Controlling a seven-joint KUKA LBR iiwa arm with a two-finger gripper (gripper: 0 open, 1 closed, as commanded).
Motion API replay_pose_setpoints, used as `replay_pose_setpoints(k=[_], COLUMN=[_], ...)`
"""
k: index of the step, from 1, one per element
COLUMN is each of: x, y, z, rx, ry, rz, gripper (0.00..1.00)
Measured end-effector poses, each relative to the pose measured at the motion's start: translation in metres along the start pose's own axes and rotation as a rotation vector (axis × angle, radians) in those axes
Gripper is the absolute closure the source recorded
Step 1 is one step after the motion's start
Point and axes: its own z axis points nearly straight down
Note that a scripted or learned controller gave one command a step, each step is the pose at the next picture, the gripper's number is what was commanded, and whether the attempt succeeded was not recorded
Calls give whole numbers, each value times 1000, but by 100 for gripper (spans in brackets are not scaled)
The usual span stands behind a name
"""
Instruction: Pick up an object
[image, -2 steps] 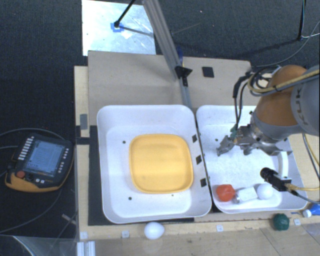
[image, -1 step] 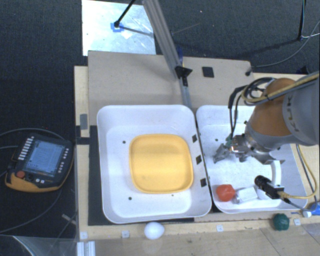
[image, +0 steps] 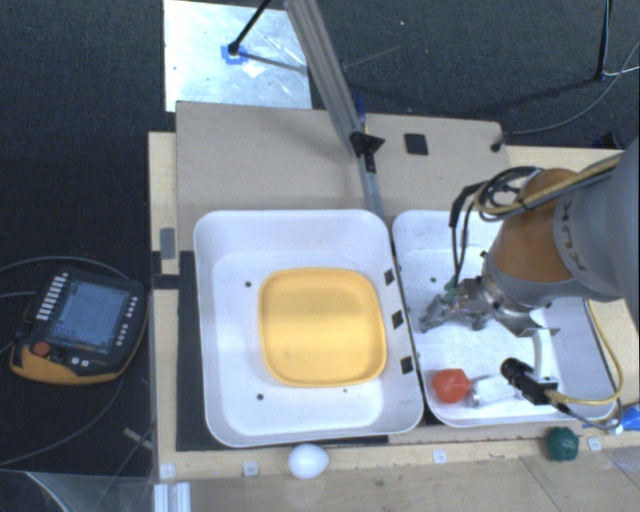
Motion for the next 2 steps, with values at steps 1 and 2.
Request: replay_pose_setpoints(k=[1,2], x=[0,4], y=[1,10], z=[-12,-59], rx=[-3,-6], ry=[0,0], rz=[0,-1], gripper=[100,100])
